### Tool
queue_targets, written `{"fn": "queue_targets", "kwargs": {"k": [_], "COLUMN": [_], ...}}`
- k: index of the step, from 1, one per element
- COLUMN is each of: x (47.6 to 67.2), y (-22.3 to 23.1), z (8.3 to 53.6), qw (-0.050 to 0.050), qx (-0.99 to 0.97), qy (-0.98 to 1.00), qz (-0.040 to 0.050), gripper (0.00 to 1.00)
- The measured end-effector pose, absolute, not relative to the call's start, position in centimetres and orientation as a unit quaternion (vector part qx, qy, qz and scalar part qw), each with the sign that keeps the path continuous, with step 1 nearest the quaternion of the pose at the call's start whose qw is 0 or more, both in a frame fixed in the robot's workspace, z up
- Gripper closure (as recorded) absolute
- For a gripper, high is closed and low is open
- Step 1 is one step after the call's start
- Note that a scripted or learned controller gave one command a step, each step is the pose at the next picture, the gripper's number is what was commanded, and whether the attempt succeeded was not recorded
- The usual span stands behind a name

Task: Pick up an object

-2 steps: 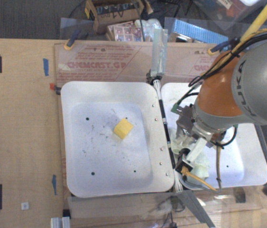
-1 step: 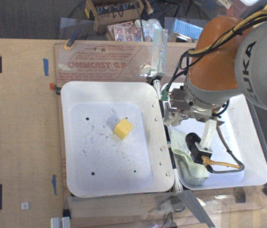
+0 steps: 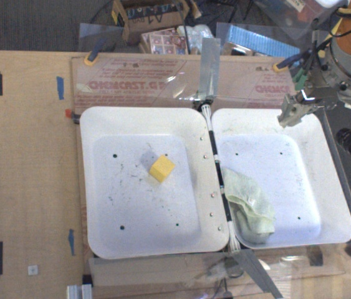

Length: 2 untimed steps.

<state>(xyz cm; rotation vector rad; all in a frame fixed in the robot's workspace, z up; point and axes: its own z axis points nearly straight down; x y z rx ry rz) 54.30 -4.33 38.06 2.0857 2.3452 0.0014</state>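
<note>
The gripper (image 3: pixel 289 118) is poised above the right bin's (image 3: pixel 334 185) far corner, nothing seen between its narrowly parted fingers, while the yellow block (image 3: pixel 161 169) and green cloth (image 3: pixel 250 205) lie unpicked.

Reddish printed lettering on the clear plastic sheet (image 3: pixel 163 83) behind the 2 bins, reading roughly "CHOICAST", partly washed out by glare. Similar reddish print at the sheet's right end, too faint to read. Print on the small box (image 3: pixel 163 42) beyond the bench, too small to read.
</note>
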Motion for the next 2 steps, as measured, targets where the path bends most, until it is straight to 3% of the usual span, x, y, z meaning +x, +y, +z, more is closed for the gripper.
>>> {"fn": "queue_targets", "kwargs": {"k": [1,2], "x": [48.0,47.9], "y": [8.5,13.3], "z": [30.4,20.0], "qw": [0.000,-0.001], "qx": [0.647,0.626], "qy": [0.763,0.780], "qz": [-0.0003,-0.0002], "gripper": [1.00,1.00]}}
